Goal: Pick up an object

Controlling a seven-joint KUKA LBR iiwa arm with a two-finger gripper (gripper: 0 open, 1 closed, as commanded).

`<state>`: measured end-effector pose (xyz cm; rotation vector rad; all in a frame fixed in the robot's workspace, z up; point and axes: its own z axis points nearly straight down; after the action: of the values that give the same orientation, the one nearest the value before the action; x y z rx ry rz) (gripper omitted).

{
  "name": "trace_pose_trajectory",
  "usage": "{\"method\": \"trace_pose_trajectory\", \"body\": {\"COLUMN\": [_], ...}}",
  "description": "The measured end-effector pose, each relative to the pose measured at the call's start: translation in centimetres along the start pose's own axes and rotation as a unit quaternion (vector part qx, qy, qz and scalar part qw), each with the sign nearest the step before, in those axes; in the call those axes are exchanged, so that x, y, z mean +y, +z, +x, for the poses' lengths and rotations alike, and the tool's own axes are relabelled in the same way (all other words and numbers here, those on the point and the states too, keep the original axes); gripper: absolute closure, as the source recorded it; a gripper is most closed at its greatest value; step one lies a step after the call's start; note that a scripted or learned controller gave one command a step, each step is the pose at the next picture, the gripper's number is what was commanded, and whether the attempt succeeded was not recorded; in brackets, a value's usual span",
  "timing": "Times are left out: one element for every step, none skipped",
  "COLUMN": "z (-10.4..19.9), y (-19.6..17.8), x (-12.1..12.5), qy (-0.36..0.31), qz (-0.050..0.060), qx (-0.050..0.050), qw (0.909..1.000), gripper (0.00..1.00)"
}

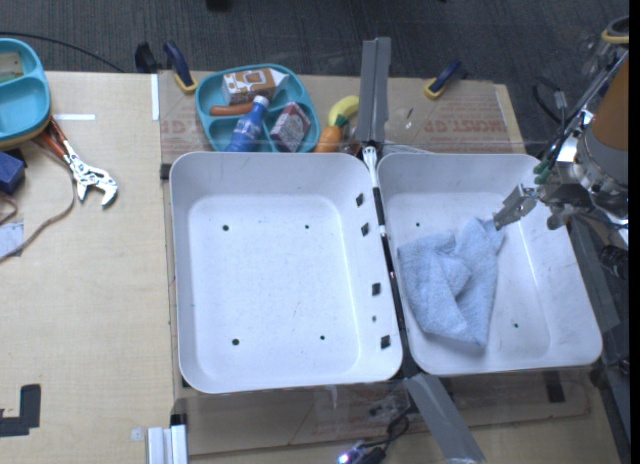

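Note:
A crumpled light blue towel (pixel 458 284) lies in the right white bin (pixel 560 347), left of the bin's middle. One corner of the towel points up toward the far right. My gripper (pixel 531 214) hangs over the far right part of this bin, just right of that corner. Its two fingers stand apart, so it is open, and nothing lies between them. The left fingertip (pixel 503 216) is at the towel's raised corner; whether it touches the cloth is not clear.
The left white bin (pixel 190 282) adjoins the right one. Behind the bins stands a teal tray (pixel 208 112) with a bottle and small items, with a banana (pixel 343 110) beside it. A wrench (pixel 88 178) lies on the wooden bench at the left.

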<state>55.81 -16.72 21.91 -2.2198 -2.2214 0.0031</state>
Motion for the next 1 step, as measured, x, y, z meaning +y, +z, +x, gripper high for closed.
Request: {"method": "trace_pose_trajectory", "body": {"z": [-0.07], "y": [-0.84], "x": [0.03], "qy": [0.0], "qz": [0.0], "qx": [0.0], "qw": [1.0], "gripper": [1.0]}}
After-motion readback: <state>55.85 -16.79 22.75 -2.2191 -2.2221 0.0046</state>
